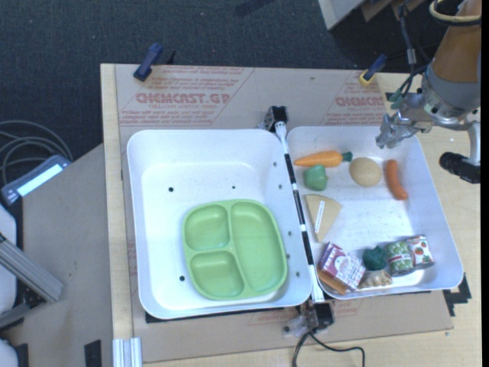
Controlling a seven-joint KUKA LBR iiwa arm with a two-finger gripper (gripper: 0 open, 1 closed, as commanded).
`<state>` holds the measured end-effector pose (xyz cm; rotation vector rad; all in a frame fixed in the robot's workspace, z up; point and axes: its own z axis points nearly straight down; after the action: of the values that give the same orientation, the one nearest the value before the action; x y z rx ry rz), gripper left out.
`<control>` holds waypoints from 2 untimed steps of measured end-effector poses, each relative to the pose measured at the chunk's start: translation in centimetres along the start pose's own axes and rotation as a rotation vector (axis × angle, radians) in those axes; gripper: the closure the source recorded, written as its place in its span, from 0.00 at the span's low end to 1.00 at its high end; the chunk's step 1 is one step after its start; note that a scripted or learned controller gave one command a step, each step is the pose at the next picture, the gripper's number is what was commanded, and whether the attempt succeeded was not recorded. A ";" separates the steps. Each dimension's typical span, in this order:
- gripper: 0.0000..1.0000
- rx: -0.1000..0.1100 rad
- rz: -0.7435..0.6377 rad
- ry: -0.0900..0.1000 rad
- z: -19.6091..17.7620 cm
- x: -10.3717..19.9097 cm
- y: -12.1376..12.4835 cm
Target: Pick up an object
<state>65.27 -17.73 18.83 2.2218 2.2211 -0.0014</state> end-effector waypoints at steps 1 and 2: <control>1.00 0.000 0.000 0.000 4.0 -2.4 -6.5; 1.00 -0.003 0.001 -0.001 -0.5 -2.6 -8.3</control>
<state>56.95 -20.31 19.36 2.2207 2.2187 0.0007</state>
